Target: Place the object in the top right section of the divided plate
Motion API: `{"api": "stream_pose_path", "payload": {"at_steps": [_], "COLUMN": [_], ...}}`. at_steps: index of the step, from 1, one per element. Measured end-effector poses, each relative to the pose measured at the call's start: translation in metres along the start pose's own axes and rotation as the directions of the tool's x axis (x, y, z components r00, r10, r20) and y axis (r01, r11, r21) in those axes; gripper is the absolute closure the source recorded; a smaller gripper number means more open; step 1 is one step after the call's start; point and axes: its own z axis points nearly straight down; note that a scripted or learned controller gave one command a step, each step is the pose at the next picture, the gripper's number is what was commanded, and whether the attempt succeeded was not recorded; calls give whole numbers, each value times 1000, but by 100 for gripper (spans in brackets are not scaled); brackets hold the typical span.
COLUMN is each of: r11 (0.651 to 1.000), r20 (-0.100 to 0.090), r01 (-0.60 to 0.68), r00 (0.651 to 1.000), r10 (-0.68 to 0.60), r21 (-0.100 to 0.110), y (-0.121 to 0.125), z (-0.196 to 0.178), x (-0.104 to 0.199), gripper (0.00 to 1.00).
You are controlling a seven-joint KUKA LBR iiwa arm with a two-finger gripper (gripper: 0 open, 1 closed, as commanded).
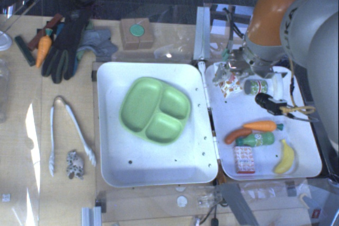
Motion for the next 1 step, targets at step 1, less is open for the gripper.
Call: {"api": "stream_pose_path", "payload": {"at_steps": [1], "r11": [981], "r20": [-1], "r01": [-194], "r00": [981], "r10": [194], "r21": [4], "y": [-55], "z": [2], "x": [63], "gripper": [100]}}
